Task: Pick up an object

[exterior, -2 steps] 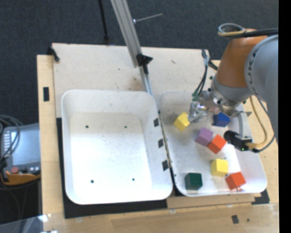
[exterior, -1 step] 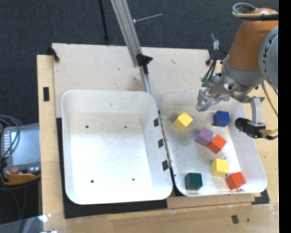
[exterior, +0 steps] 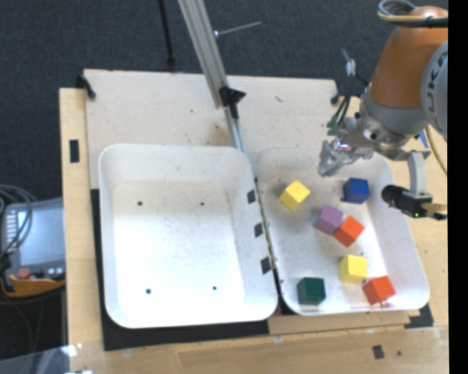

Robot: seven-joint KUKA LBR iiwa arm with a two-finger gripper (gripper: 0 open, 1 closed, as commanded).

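Seven small cubes lay in the right bin (exterior: 405, 244): a yellow cube (exterior: 294, 194) toward its upper left, a blue cube (exterior: 356, 190) near the hand, a purple cube (exterior: 327, 220) touching an orange cube (exterior: 349, 231), a second yellow cube (exterior: 353, 268), a second orange cube (exterior: 378, 289), and a dark green cube (exterior: 311, 290) at the near edge. The hand (exterior: 332, 160) hung above the bin's far end, just beside the blue cube; whether it was spread could not be told. The left bin (exterior: 109, 209) sat alongside on the desk (exterior: 156, 104).

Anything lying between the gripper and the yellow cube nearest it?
No. In the camera view, the stretch of bin floor between the gripper and the upper yellow cube is bare white.
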